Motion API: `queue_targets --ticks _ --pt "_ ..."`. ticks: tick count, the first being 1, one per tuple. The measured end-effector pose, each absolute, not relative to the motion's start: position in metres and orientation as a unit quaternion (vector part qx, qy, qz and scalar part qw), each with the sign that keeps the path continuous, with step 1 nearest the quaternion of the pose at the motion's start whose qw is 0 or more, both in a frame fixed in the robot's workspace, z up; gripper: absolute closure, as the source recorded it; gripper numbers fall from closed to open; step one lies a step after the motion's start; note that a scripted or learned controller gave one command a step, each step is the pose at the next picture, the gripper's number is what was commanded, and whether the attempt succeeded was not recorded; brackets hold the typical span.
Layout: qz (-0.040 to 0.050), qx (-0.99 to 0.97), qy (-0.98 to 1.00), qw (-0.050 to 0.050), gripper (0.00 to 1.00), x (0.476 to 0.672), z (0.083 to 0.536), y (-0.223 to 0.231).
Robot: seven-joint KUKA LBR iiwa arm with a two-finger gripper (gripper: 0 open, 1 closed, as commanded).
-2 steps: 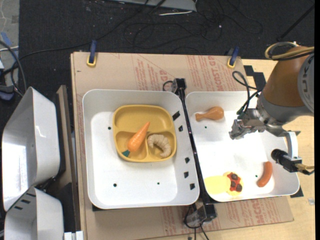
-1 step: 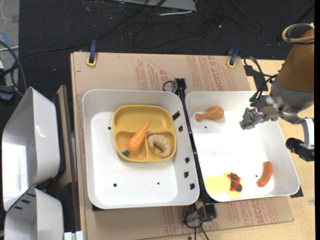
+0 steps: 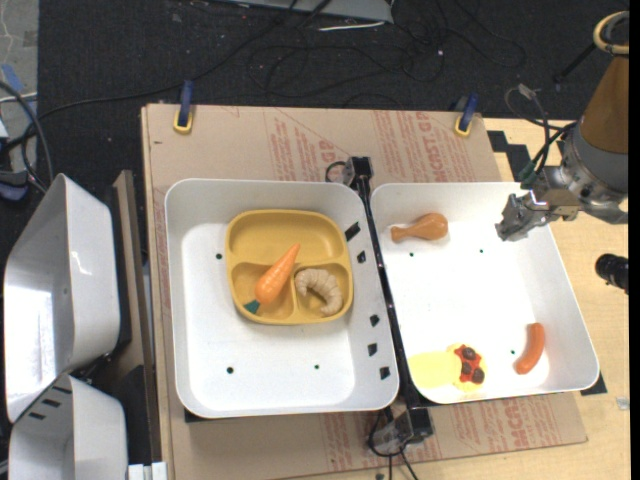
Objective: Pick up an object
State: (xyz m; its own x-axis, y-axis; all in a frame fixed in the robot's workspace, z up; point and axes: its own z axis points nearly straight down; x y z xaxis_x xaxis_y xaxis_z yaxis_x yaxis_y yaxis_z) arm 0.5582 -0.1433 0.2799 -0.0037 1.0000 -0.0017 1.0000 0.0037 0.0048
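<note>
The approach is in hand: the end effector (image 3: 520, 218) (grip state I cannot tell) hovers with the brown plastic drumstick (image 3: 420, 230) just to its left, needing a sideways shift and descent.

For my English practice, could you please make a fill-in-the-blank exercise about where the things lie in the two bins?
1. The carrot lies in the yellow ____.
2. The divided plate sits in the ____ bin.
3. The drumstick lies in the ____ bin.
4. The gripper hangs over the ____ bin.

Missing words: plate; left; right; right
</note>
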Motion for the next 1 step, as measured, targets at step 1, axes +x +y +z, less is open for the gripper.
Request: queue_targets --ticks 1 --pt "0.0001 0.704 0.71 -0.001 1.0 0.5684 0.2628 -0.0957"
